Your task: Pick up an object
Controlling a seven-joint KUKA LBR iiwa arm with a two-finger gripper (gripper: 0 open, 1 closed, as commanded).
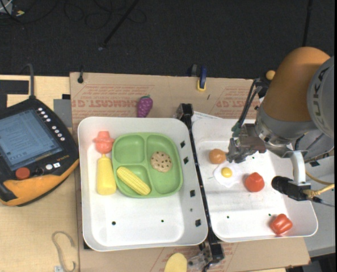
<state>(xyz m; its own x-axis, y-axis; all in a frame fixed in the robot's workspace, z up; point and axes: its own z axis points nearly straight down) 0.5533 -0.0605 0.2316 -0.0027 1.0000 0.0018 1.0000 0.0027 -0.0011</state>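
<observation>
- The gripper (235, 155) hangs low in the right bin (259, 228); whether its fingers are parted or closed cannot be made out, and nothing shows between them.
- An orange ball (217, 156) sits just left of the fingertips, a fried egg (226, 174) just below.
- A clean pick likely means centring over one item before closing.

The surface (50, 225) is pale, with a brown cardboard sheet (129, 95) (printed in reversed red lettering) spread across the middle of the frame. On the cardboard sit the left white bin (134, 225) and the right white bin (253, 225), touching along their inner walls. At the left edge lies a teach pendant (26, 143). A purple toy (144, 106) rests on the cardboard just above the left bin, and a yellow toy (176, 262) lies at the bottom edge.
</observation>
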